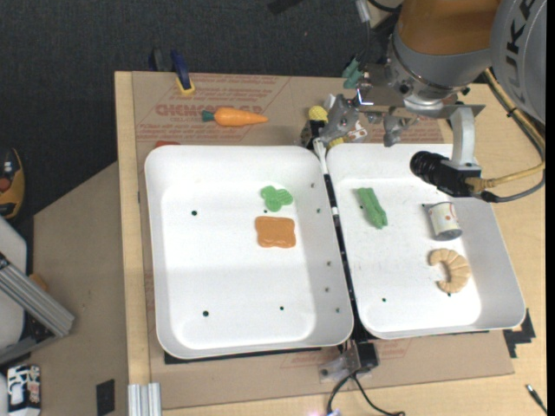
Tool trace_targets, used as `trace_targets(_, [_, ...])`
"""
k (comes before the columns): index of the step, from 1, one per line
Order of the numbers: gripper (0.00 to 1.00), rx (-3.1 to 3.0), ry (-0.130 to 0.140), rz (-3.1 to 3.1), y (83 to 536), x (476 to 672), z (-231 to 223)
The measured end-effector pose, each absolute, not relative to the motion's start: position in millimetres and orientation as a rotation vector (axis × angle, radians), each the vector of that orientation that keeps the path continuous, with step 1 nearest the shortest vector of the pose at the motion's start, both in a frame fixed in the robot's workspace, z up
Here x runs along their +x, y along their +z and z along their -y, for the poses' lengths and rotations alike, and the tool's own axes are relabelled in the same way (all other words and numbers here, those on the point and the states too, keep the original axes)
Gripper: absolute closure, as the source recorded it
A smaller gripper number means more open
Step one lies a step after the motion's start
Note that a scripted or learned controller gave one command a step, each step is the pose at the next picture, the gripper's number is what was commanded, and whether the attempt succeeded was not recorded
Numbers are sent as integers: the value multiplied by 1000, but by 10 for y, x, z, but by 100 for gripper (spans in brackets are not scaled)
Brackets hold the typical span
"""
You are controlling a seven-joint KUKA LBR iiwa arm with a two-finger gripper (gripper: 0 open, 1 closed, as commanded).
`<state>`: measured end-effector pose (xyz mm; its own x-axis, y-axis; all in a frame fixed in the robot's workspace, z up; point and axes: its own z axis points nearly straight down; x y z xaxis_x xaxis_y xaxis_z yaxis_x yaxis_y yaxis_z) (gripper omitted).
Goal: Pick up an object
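Hanging over the far edge of the right bin [512,306], the tool [364,120] sat low among cables and fittings, and whether it was open or closed could not be told from this slanted view.

Nothing was held. The right bin carried three candidates: a green pod [371,207] near its left wall, a small can [444,219] lying on its side towards the right, and a croissant [450,269] just nearer than the can. The left bin [165,258] held a green leafy piece [276,198] and an orange slab [275,231] close together at its middle. A carrot [234,117] lay on the counter [139,102] beyond the bins.

All looked like light toy food, probably stiff and somewhat slick. The pod seemed the closest pick to the arm; it was narrow, so closing across its short width at mid-length looked sensible. The can would likely roll if nudged on its curved side.

The pod had open floor all around, though the raised rim between the bins stood near on its left. The black fitting [444,173] at the far side of the right bin crowded the can.
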<state>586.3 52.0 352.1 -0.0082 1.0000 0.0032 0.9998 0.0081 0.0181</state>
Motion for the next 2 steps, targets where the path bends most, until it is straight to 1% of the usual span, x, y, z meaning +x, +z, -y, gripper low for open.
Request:
trace_targets(1, [0, 2206, 28, -2216, 5241, 6031, -776])
trace_targets(2, [0, 2217, -7, -2234, 4618, 5957, -1498])
